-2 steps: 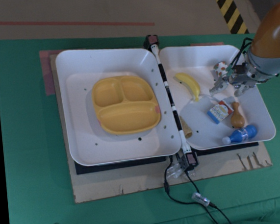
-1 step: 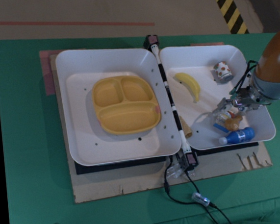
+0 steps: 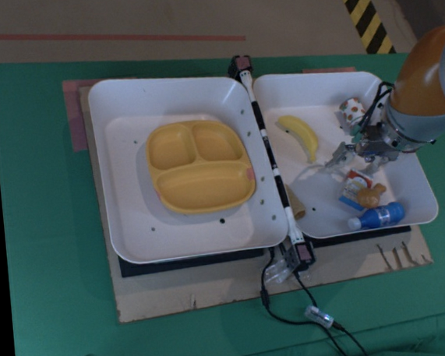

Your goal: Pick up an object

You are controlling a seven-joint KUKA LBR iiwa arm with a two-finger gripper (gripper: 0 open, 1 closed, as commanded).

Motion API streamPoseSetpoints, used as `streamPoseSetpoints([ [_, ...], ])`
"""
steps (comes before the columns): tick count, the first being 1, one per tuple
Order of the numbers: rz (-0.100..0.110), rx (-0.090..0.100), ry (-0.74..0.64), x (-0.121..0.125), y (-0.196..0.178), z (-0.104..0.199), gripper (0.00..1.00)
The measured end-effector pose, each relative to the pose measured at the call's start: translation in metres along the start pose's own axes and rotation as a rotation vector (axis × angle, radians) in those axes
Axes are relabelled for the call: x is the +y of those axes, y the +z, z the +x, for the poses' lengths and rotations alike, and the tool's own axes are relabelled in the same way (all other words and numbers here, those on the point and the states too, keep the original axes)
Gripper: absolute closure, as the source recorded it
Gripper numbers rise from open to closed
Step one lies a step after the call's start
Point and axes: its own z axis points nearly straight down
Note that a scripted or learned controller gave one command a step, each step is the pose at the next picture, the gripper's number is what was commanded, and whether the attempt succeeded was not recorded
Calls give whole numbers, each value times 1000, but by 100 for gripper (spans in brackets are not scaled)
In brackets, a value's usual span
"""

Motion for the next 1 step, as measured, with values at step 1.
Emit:
streamPoseSetpoints([
  [1,-3,-1,1,-61,-1,-9,0],
])
